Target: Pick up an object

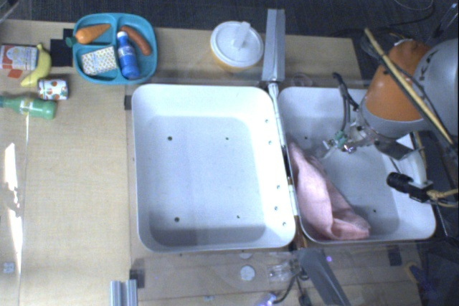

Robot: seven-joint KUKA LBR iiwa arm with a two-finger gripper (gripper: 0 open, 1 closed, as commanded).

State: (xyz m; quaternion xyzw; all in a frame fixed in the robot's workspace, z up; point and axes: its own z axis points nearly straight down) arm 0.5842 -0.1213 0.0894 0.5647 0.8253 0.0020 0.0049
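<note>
Lying crumpled in right bin [409, 226]: soft pink cloth [319, 197]; gripper [343, 142] above, grip state unclear

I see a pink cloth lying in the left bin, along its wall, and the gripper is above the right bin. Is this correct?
Not quite. The camera view shows the pink cloth lying in the right bin, along the wall next to the left bin. The gripper is above the right bin, as you said.

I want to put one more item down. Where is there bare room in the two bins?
The left bin has its whole floor bare. In the right bin, a pink cloth lies along the left wall; the floor between the cloth and the right wall is bare, though the arm crowds the upper part.
</note>
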